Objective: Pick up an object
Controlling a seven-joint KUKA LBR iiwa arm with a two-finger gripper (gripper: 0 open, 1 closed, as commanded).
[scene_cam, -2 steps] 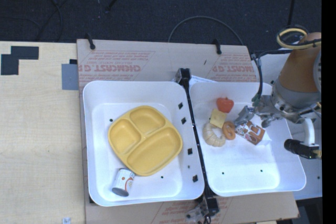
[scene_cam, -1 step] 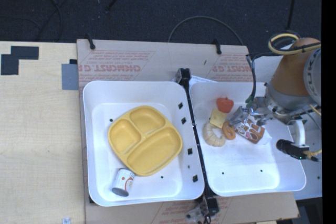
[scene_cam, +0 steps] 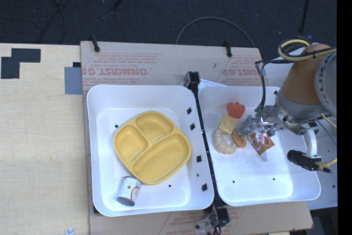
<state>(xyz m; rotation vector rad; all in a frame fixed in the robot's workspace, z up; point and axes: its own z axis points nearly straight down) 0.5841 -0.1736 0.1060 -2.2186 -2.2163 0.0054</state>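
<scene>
In the right bin (scene_cam: 275, 184) several small items lie close together near its left wall. A red tomato-like piece (scene_cam: 235, 109) is farthest back, with a yellow block (scene_cam: 227, 124) just in front of it. A pale croissant-shaped piece (scene_cam: 223, 143) lies nearest the front, touching a small orange ring (scene_cam: 240, 138). A red-brown packet (scene_cam: 261, 142) lies to their right. My gripper (scene_cam: 256, 127) is low over the bin, right beside the orange ring and above the packet's upper edge. Nothing is visibly lifted.
The left bin (scene_cam: 104, 118) holds a yellow divided plate (scene_cam: 152, 146) and a small printed cup (scene_cam: 128, 191) lying on its side at the front. A black divider (scene_cam: 201, 140) separates the bins. The arm's grey body (scene_cam: 305, 91) overhangs the right bin's far right.
</scene>
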